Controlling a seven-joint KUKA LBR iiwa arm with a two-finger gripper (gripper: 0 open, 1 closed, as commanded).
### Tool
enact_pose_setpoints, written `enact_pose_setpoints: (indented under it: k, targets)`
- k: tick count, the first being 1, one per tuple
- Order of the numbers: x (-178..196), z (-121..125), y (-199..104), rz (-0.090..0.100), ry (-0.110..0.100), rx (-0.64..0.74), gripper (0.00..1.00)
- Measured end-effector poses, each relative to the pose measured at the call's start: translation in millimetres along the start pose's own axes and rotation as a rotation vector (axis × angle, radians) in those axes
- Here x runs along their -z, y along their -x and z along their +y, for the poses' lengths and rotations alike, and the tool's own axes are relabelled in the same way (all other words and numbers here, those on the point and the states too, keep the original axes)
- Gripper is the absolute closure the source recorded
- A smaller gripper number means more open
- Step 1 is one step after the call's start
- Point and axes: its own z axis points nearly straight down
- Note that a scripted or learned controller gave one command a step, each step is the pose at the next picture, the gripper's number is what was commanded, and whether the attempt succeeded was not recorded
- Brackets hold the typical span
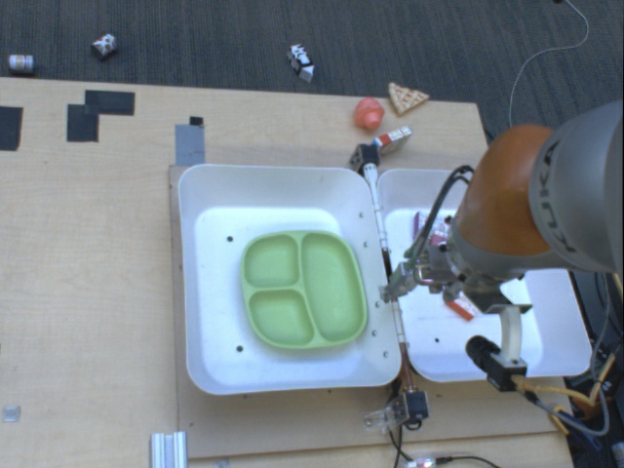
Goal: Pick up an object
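Gripper low in right bin, finger state hidden (cannot tell). Green tray sits untouched in left bin. Nothing visibly lifted yet.

Two white bins sit side by side on the surface. One green divided plate, with three compartments, lies in the left bin. One robot arm reaches over the right bin.

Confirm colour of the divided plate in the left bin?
Light green; the divided plate is plainest in the camera view, against the white left bin.
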Motion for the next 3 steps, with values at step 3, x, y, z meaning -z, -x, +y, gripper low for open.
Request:
enact_pose_setpoints:
  k: [3]
  targets:
    - [0.0, 0.0, 0.0, 0.0, 0.0, 0.0, 0.0]
